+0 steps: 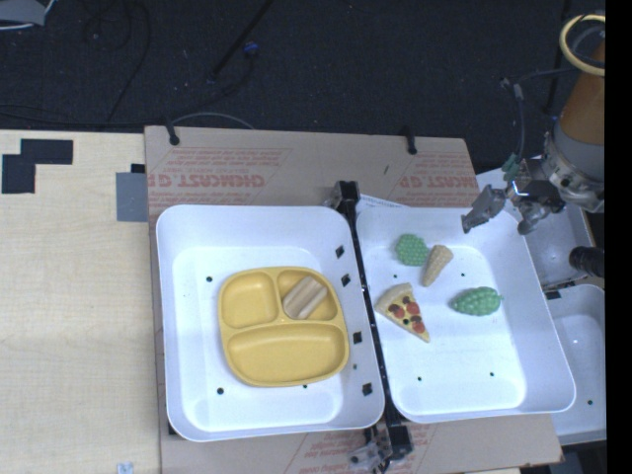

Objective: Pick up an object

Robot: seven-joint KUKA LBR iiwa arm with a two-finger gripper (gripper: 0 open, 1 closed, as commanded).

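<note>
Camera view looked down on two white bins set side by side on the surface. The right bin [513,383] held four small food pieces. A pizza slice [406,311] lay near that bin's left wall, its long axis running on a diagonal, with the narrow tip pointing toward the lower right and the wide crust end toward the upper left. Just above it, a tan cone [435,263] lay tilted, its point toward the lower left. A dark green leafy piece [412,249] sat touching or nearly touching the cone's left side. A lighter green bunch [477,301] lay to the right of the pizza slice, its long axis roughly level across the frame.

The pincer [504,208] hung over the upper right corner of the right bin, its two fingers spread apart with nothing between them. All four pieces lay below and to the left of it, the cone nearest and the pizza slice farther off.

The left bin [188,265] carried a yellow divided plate [281,349], with a tan block [305,296] resting in its upper right compartment.
</note>
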